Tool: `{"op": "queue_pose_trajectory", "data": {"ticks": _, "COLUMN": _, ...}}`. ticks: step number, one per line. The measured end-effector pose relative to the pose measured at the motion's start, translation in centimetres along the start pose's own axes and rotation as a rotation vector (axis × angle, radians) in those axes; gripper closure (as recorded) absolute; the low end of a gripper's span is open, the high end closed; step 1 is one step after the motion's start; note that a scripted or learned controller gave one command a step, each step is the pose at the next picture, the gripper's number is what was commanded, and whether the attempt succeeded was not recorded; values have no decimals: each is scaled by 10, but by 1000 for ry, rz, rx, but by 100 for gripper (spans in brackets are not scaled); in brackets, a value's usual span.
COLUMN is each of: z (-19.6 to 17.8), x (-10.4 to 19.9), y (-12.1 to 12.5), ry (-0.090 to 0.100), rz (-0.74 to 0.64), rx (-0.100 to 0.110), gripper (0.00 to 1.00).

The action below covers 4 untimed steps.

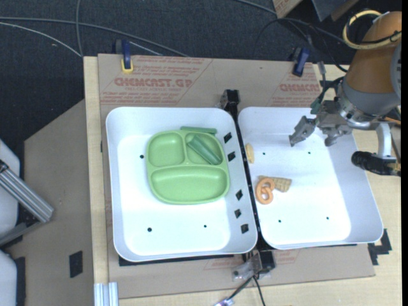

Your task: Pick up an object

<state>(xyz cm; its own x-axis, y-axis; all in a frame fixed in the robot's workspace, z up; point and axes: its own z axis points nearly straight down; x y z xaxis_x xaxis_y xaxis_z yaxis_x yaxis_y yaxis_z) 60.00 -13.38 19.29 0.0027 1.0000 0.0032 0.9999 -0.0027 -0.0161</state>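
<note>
Gripper [317,132] up over the far part of the right bin [344,215], fingers spread wide apart, one grey finger [301,131] angling down to the left and the other pointing toward the bin's right side, and there's nothing between them. Above it, the grey wrist and the orange band of the arm [376,56], reaching in from the right edge, with a yellow cable looped near the top.

Down on the white floor of that right bin, an orange pretzel-shaped piece [264,190] sits near the left wall, and a small tan block [281,185] is touching it on its right side. A little farther back along that same wall, a small pale scrap [250,152], too small to name. All three lie well apart from the gripper, closer to the camera and to the left of it.

Over in the left bin [127,190], a green divided plate [187,167] takes the middle, and a darker green oblong piece [204,148] lies in its far right compartment. Another green strip [199,131] pokes out just behind the plate's far rim.

Both bins rest side by side on a brown board [159,78] with red lettering, blue clamps at its far edge.
</note>
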Motion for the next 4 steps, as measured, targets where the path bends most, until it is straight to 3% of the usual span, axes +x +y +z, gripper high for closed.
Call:
{"op": "queue_pose_trajectory", "data": {"ticks": 1, "z": -9, "x": 0, "y": 3, "ry": -2, "rz": -3, "rx": -15, "gripper": 0}}
{"op": "queue_pose_trajectory", "data": {"ticks": 2, "z": 37, "x": 5, "y": 11, "ry": -2, "rz": -5, "rx": -12, "gripper": 0}}
{"op": "queue_pose_trajectory", "data": {"ticks": 3, "z": 97, "x": 3, "y": 4, "ry": -1, "rz": -2, "rx": -9, "gripper": 0}}
{"op": "queue_pose_trajectory", "data": {"ticks": 4, "z": 109, "x": 3, "y": 4, "ry": -2, "rz": -2, "rx": -12, "gripper": 0}}
